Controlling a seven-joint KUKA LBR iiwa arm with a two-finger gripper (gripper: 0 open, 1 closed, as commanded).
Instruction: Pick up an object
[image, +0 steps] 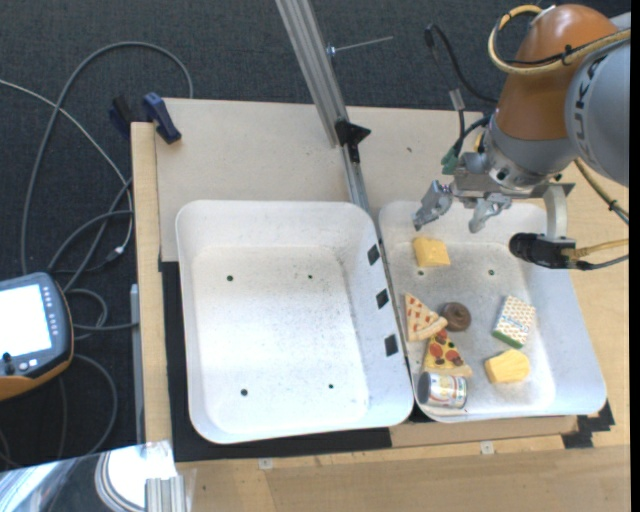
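The gripper (460, 210) hangs over the far end of the right bin (585, 375), its two fingers (432, 208) spread apart with nothing between them. Just beside it, toward five o'clock, lies a yellow cheese block (432, 251), the nearest candidate for picking up. It looks like a toy piece: light, stiff and not fragile. Its flat sides offer the fingers a fair grip if they straddle it across its narrower width and close low on it.

Toward six o'clock from the cheese lie the other things in the same bin: a pizza slice (422, 318), a brown doughnut (456, 317) just beside it, a second pizza slice (446, 356), and a small tin can (443, 390) lying on its side near the front rim. The slices look thin and flat, hard to get under. The can is smooth and round and would probably roll or slip.

At three o'clock from the doughnut lie a patterned cracker (515, 320) and another yellow wedge (508, 368). The left bin (200, 235) sits alongside on the surface (250, 150).
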